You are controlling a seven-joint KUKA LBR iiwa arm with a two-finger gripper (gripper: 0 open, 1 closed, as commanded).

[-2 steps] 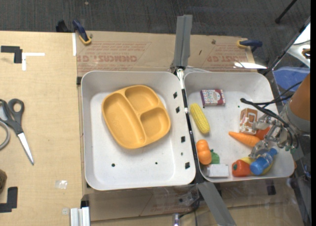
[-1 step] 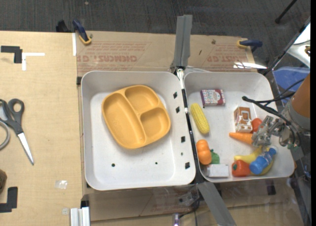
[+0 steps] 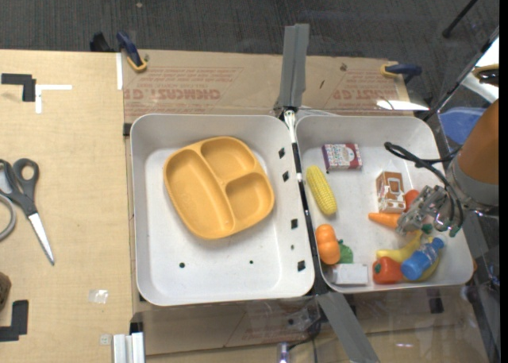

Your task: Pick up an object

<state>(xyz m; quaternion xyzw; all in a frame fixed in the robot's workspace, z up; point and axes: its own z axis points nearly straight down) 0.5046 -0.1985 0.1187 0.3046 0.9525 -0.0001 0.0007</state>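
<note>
Camera view showed the gripper (image 3: 429, 214) low in the right bin (image 3: 361, 121), over the crowded near-right toys beside a small carrot (image 3: 384, 217); its opening I could not tell. Tight clutter there risked a slipped grasp.

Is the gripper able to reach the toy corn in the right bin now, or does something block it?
Probably yes. The corn lies alone on bare bin floor, with nothing on top of it. The gripper hovers over the carrot, so it must move left across the right bin.

Bright, even overhead light; sharp.
</note>
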